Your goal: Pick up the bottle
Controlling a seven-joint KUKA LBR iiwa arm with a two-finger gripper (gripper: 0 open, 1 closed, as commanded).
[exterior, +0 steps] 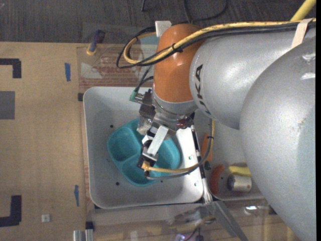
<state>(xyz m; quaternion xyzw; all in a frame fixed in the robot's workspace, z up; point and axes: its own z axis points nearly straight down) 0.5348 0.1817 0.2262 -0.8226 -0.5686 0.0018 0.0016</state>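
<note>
Bottle (235, 183): lies in the right bin (225, 197), near its left wall, apart from me.
My gripper (148, 163): over the teal divided dish (123, 149) in the left bin (95, 134); finger state, I cannot tell.
Risk: I close on the dish, wrong bin.

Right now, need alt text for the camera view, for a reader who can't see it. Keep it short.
A grey KUKA arm with an orange band reaches in from the right, its gripper low over a teal divided tray in the left white bin. In the right bin, mostly hidden by the arm, lie an orange object and a bottle with a yellow part.
</note>
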